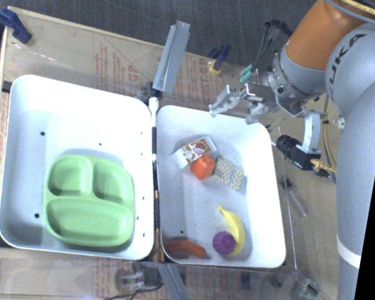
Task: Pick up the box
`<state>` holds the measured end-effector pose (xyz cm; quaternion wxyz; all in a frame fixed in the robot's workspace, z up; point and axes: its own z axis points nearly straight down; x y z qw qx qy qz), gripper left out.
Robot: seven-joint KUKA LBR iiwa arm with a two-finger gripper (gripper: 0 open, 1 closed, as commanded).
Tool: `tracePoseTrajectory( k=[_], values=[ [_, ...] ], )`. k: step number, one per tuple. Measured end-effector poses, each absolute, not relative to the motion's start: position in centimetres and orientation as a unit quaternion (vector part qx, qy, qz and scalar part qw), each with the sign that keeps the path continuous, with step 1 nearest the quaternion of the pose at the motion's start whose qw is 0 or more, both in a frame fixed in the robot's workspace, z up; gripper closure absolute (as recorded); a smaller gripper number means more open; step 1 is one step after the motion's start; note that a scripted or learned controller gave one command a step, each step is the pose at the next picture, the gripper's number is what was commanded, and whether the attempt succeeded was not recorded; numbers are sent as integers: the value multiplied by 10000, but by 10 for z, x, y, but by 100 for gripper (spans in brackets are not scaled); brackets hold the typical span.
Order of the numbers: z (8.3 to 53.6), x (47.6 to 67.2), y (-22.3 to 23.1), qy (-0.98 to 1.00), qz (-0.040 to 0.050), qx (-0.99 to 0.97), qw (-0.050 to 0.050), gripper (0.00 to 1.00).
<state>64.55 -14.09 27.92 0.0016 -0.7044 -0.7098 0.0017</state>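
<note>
While the arm point(347, 59) hangs over the far rim of the right bin point(276, 197), its gripper point(240, 103) looks spread and holds nothing, fingers poised just above the bin's back wall. Over in the left bin point(22, 152) lies a green tray point(90, 202). Across in the right one, the box point(195, 152) lies tilted near the back, touching an orange block point(203, 167), with a speckled pouch point(229, 174) just beside that. Farther forward are a banana point(233, 227), a purple ball point(223, 242) and a reddish thing point(186, 247) I can't identify. I'd say the gripper should come down on the box's free side, turned to straddle its narrow width, clear of the orange block. Fingertips are small and blurred, so the spread is my best reading
</note>
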Motion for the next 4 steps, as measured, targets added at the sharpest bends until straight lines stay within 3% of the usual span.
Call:
tracePoseTrajectory(
  k=[1, 2, 3, 4],
  values=[
    [177, 607, -192, -6883, 20, -7254, 18, 0],
    [115, 616, -202, -6984, -60, -7157, -75, 0],
    [131, 612, -207, -7314, 3, -6820, 3, 0],
    [97, 603, -208, -7446, -16, -6675, -27, 0]
  ],
)
